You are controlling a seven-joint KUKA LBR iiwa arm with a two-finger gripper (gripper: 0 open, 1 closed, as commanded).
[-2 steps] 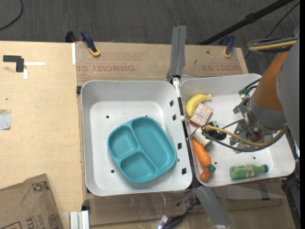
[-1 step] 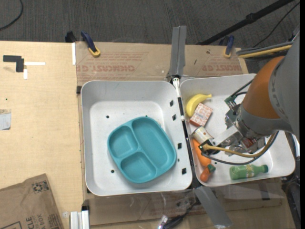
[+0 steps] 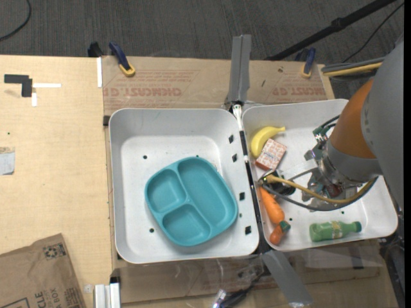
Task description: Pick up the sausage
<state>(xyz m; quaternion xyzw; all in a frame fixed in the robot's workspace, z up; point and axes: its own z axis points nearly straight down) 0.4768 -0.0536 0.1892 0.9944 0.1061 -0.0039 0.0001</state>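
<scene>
My gripper (image 3: pixel 326 185) hangs low over the middle of the right bin (image 3: pixel 385 220), under the grey wrist and its orange band. The arm covers what lies beneath it. An orange carrot (image 3: pixel 271 207) lies along the bin's left wall, left of the gripper and apart from it. Just in front of the carrot sits a short orange-red piece (image 3: pixel 276 236); I cannot tell whether it is the sausage.
A yellow banana (image 3: pixel 264 136) and a small red-and-white box (image 3: pixel 271 154) lie at the right bin's back left. A green bottle (image 3: pixel 334 230) lies on its side near the front wall. The left bin (image 3: pixel 128 172) holds a teal divided plate (image 3: pixel 221 226).
</scene>
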